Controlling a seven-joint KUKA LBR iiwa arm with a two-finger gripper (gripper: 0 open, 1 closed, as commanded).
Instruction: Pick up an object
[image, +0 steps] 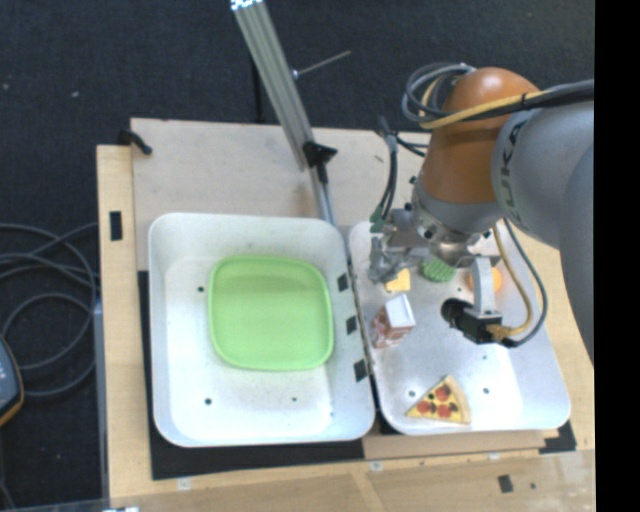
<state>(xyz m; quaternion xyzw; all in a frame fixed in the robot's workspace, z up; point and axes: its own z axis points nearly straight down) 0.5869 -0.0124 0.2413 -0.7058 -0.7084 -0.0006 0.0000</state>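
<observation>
Green plate (270, 312) in left bin (180, 400), pizza slice (440, 401) right

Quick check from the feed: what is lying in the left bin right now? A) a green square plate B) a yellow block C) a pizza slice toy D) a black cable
A: the green plate lies flat in the left bin, while the pizza slice sits in the right bin.

Two bins sit side by side below me. A plate (270, 312) lies in the left bin (170, 400). In the right bin (530, 390), my gripper (388, 262) hangs over the far left corner, a small box (395, 318) just before it and a pizza slice (439, 401) nearer the front edge.
</observation>
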